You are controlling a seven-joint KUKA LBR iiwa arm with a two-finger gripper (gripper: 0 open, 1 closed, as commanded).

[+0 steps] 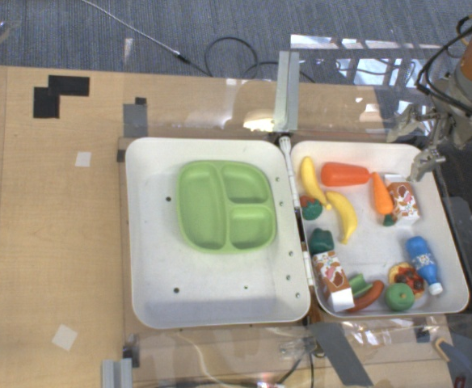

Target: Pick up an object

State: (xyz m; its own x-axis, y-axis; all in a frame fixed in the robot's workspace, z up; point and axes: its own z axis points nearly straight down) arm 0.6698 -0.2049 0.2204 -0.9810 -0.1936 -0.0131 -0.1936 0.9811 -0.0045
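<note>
The right bin point(454, 253) holds several toy foods: two yellow bananas point(311, 180) point(346, 217), a red-orange pepper point(345, 174), a carrot point(381, 196), a small printed carton point(404, 202), a blue bottle point(423, 263), a green apple point(398, 297), a sausage point(367, 293), a juice carton point(331, 273) and a dark green pepper point(321, 240). My gripper point(412, 145) hangs over the bin's far right corner, above and right of the carrot. Its fingers are spread open with nothing between them.
The left bin point(151, 281) bears a green divided plate point(224, 204). A metal post point(287, 91) stands at the back between the bins. Cables point(236, 55) lie on the floor behind the bench.
</note>
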